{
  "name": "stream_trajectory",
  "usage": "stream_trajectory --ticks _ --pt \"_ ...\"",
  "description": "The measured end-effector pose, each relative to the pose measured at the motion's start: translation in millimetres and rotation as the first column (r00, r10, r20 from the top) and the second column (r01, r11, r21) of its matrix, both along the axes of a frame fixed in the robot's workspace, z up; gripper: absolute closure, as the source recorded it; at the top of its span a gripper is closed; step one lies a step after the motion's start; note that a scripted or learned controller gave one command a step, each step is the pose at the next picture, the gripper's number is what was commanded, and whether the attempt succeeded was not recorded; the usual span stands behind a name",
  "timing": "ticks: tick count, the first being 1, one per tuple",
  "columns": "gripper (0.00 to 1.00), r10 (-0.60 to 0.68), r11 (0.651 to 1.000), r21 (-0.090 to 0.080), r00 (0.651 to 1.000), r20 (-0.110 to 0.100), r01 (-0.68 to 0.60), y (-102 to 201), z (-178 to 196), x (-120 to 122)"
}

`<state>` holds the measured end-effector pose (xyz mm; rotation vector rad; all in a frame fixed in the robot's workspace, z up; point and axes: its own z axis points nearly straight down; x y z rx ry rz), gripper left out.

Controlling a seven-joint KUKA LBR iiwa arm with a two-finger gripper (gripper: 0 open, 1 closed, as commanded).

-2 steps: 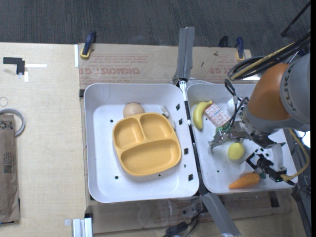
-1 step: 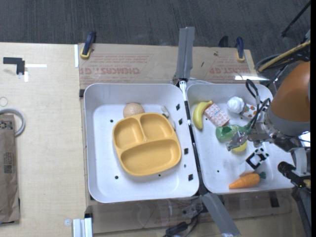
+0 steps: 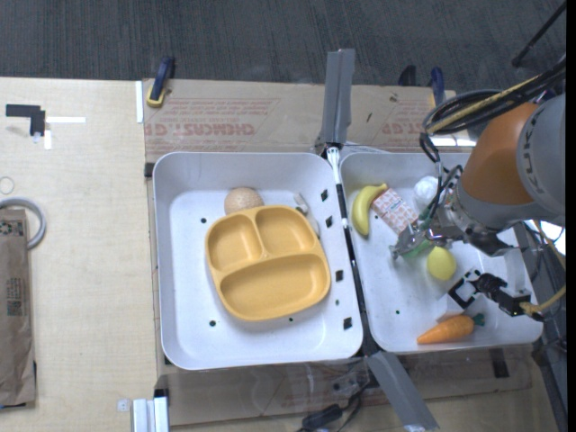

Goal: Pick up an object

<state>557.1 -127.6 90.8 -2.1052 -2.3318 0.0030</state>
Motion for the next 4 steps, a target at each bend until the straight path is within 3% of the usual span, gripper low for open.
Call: stream_trajectory --ticks 1,2,3,4 --pt "0.0 0.047 0.999 0.0 0.999 0.001 -0.047 11 13 8" --pt "0.0 -0.006 1.0 0.0 1.0 -0.001 0.006 -38 65 -41" --pt "0.0 -0.006 1.0 0.0 1.0 -0.001 0.006 -37 65 -41" --pt "0.0 0.238 0.971 -0.002 0.971 0.002 -0.238 -28 126 -12"
